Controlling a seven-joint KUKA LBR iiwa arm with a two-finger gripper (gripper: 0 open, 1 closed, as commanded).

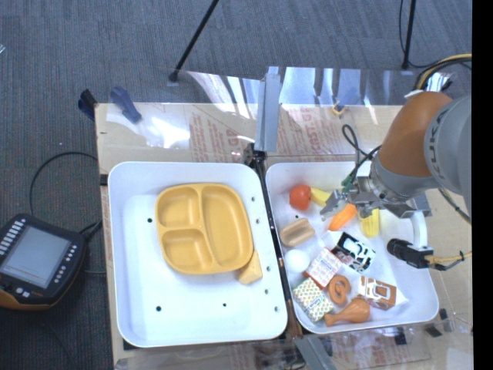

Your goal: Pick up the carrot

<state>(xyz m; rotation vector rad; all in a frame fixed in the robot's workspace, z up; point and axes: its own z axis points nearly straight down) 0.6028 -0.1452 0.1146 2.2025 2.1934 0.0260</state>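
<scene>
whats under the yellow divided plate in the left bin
A tan wedge-shaped piece pokes out from under the lower right corner of the yellow divided plate. How far it runs beneath is hidden. Otherwise the plate rests on the left bin floor.

Bench (185,133) w/ 2 white bins side by side: left bin (131,284), right bin (416,284).

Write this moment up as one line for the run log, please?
arm: over right bin | claw: at carrot | grip: unconfirmed | carrot: beside tomato and corn | left bin: yellow divided plate
</scene>
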